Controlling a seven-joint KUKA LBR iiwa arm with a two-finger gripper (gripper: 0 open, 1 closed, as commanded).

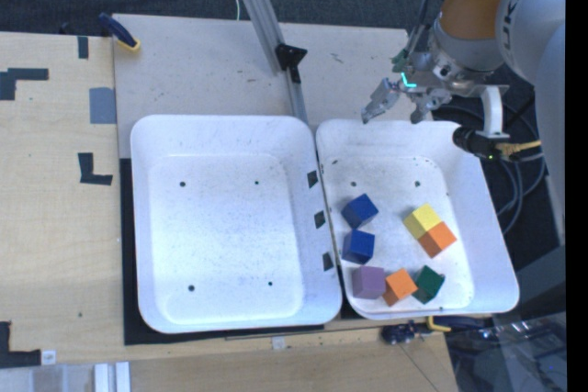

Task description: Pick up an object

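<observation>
While our arm (pixel 514 5) hung over the far right corner of the bench, we were at the very start of the pick, with nothing lifted. We had two white bins side by side: the left bin (pixel 147 197) and the right bin (pixel 478 225), which held all the blocks in its near half. Our gripper (pixel 397 103) hovered above the far rim of the right bin, its fingers spread apart with nothing between them, well apart from every block. We counted seven blocks: two blue ones (pixel 359 209) (pixel 359 245) toward the middle, a yellow one (pixel 424 219) touching an orange one (pixel 439 238) to the right, and along the near wall a purple one (pixel 369 282), a second orange one (pixel 400 286) and a dark green one (pixel 428 284) packed close together. We judged that the next move called for swinging toward us over one block, preferably a blue one standing free, and then descending with the fingers astride it.
</observation>
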